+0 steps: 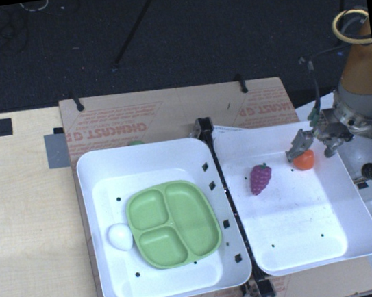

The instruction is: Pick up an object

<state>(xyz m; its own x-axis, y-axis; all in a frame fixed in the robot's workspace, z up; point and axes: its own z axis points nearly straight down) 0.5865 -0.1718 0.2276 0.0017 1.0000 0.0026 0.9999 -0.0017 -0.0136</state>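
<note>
My gripper (314,146) hovers over the far right part of the right bin (296,259), its fingers spread open. A small orange-red fruit (304,160) lies on the bin floor just under the left finger (299,143), not held between the two. A purple bunch of grapes (260,178) rests further left in the same bin, well apart from the gripper. In the left bin (116,286) sits a green divided plate (173,222), and a white egg (120,236) lies against its left edge.
The two bins meet at a black clamp strip (222,194) running front to back. Cardboard (167,116) lies behind the bins, and a wooden bench top (25,230) stretches to the left. The arm's grey body (361,94) stands at the right bin's far corner.
</note>
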